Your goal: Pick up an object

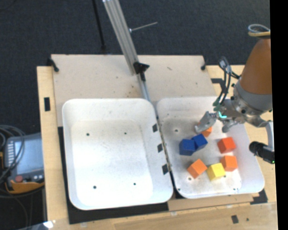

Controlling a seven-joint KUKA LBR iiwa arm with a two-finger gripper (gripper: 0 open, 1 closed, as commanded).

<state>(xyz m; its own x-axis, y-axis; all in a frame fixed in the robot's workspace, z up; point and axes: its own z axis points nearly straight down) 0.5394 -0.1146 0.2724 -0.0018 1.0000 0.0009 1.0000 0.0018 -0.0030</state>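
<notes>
Bench-mounted right bin holds clustered blocks; the gripper, fingers spread wide and empty, risks nudging the small orange block against the blue blocks.

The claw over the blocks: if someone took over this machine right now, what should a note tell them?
Claw: hangs over the upper part of the right bin; open or shut, and whether it holds anything, cannot be told.
Blocks, all in the right bin: two blue blocks touching, a small orange piece just under the claw, an orange block, another orange, a yellow block, an orange one.
Done: nothing visibly lifted.
Left: grasp and lift one block.
</notes>
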